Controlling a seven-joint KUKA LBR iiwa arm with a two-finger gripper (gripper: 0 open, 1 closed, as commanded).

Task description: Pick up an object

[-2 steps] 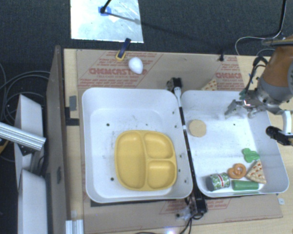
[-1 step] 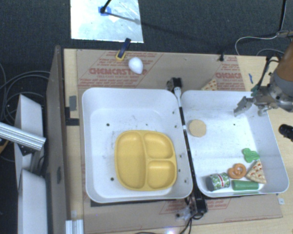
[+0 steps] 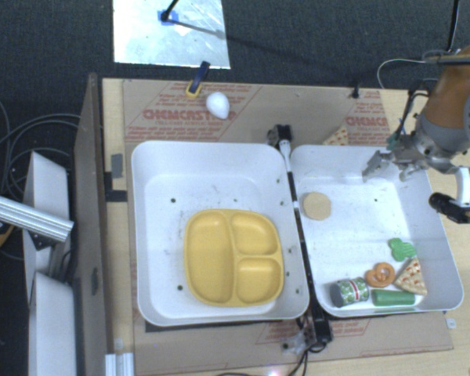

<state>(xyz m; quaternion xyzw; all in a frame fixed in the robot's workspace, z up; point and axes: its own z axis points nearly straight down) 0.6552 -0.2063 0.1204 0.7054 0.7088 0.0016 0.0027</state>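
Holding 1 yellow tray | left bin | right bin: cookie

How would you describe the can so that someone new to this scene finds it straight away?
Start at the right bin and go to its near edge, where several toy foods cluster. The can lies on its side at the left end of that cluster, beside the pretzel and the green pepper. It alone is a cylinder, with a green and white label.

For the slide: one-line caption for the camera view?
Gripper above the right bin's far edge; cookie, can and toy foods lie inside; yellow tray sits in the left bin.
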